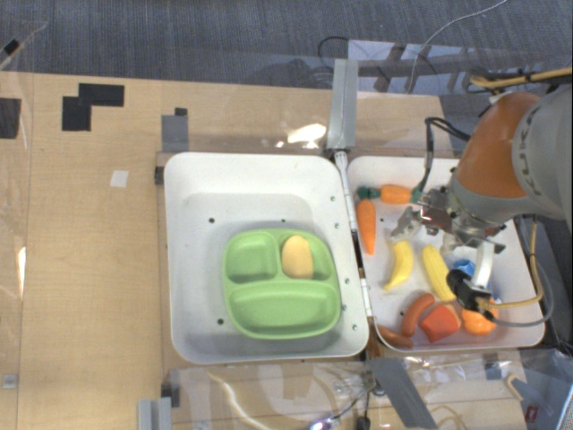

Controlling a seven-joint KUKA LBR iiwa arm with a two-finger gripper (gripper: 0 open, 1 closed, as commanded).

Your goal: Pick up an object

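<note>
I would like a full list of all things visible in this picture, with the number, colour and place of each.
left bin: 1, white, on the bench
right bin: 1, white, beside the left one
tray: 1, green, divided, in the left bin
oval thing: 1, pale yellow, tray's upper right compartment
carrots: 2, orange, right bin; one along the left wall, the other at the back
bananas: 2, yellow, middle of the right bin, the second beside the first
sausage: 1, brownish red, right bin, front
block: 1, red-orange, beside the sausage
blue thing: 1, small, partly hidden
arm: 1, grey with orange band, over the right bin
pincer: 1, metal, above the bananas
</note>
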